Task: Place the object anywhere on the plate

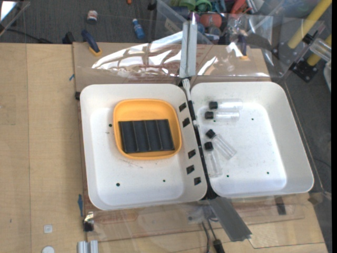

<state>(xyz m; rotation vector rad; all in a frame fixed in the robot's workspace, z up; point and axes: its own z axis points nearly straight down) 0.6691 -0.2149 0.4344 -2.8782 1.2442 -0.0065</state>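
An orange plate (148, 107) with rounded corners lies in the left white bin (100, 178), toward its back. On the plate rests a black ribbed rectangular object (146, 136), flat and covering most of the plate's middle. Nothing is touching it.
The right white bin (274, 162) holds several clear vials with black caps (224, 106) near its left side. A row of black clips (191, 153) runs along the divider between the bins. A clear tub of colourful items (221, 4) stands behind the bins.
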